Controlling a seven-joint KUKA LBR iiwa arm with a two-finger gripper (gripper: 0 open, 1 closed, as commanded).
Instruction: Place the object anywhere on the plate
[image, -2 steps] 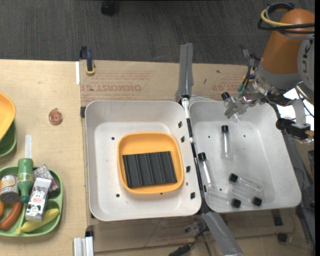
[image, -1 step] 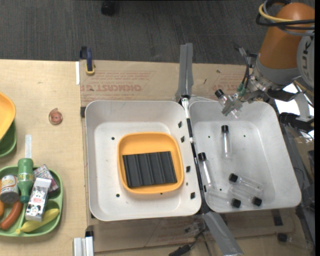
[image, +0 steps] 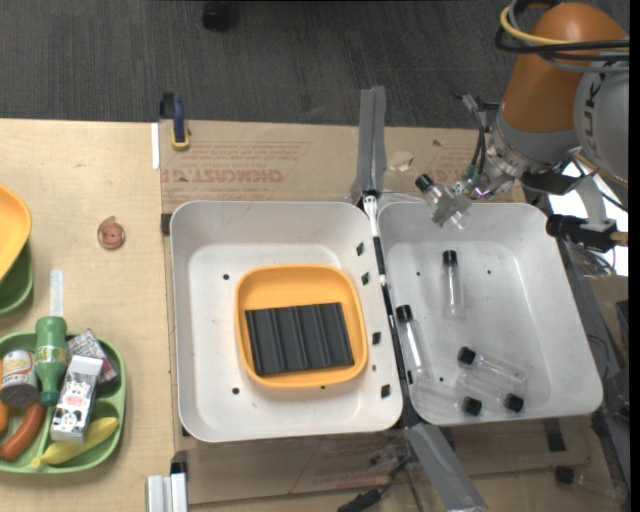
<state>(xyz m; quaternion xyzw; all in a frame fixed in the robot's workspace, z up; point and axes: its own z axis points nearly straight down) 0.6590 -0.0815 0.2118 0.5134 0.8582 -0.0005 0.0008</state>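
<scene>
Clear plastic vials with black caps (image: 453, 283) lie in the right white bin (image: 540, 240), well apart from the orange square plate (image: 300, 283) bearing a dark ribbed rectangular block (image: 299, 337) in the left white bin (image: 200, 300). The gripper (image: 447, 205) hangs over the right bin's far rim; its opening cannot be told.

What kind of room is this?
Probably a robot test lab: a robot arm reaches over two white bins on a bench, and clear vials lie in one.
</scene>
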